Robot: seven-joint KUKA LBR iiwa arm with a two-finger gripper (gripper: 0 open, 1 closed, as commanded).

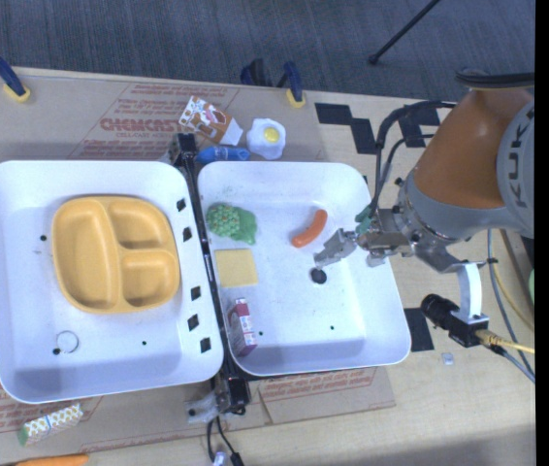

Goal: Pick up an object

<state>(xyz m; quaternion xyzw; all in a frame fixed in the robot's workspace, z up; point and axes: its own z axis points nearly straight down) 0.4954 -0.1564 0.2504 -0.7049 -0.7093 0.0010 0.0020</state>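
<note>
End effector [338, 250]: seen over the right bin [284, 343], near its right wall; open or closed cannot be told.
Nearest object: orange sausage [308, 228], just up-left of the end effector.
Long axis: diagonal, lower-left to upper-right.
Small dark piece [319, 276]: just below the end effector.

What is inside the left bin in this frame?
The left bin holds a yellow divided plate, lying flat with three compartments that look bare. A small clear ring lies near the front corner. The floor beneath the plate is covered.
</note>
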